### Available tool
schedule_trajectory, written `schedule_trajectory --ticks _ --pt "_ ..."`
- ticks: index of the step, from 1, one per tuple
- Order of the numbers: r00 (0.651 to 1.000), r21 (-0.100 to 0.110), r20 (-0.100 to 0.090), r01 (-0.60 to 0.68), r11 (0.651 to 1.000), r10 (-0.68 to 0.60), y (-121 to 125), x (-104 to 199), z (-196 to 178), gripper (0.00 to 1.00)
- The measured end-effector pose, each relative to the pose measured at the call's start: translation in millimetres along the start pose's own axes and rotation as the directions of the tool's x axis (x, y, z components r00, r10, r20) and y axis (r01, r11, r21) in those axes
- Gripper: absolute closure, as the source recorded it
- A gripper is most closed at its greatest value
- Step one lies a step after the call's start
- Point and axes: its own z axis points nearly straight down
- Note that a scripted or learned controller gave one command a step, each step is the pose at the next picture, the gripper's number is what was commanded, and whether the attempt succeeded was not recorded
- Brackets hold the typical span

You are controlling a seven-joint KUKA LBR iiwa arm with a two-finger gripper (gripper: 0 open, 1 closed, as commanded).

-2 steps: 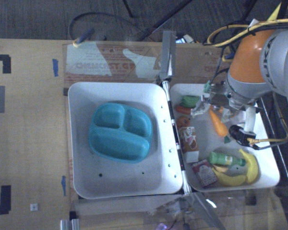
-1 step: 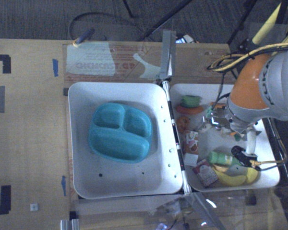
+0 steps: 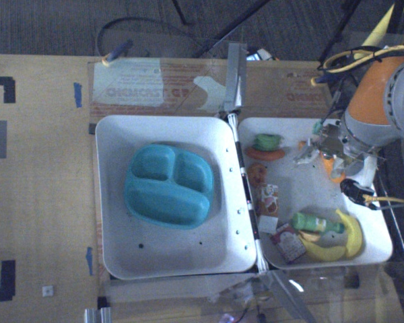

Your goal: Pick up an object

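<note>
Below tool [image 3: 314, 151], well apart: banana [image 3: 343, 239] near right bin's front wall.

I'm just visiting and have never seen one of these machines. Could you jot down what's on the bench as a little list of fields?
left bin: holds a blue divided tray
right bin: holds a yellow banana, a green bottle lying on it, a green and orange toy and small packets
arm: grey with orange band, over the right bin's far right corner
gripper: low over the right bin, grasp unclear
</note>
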Motion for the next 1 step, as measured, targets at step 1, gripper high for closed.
schedule_trajectory --ticks 1 --pt "1.0 0.0 0.01 0.002 1.0 -0.001 0.8 -3.1 -6.3 1.0"
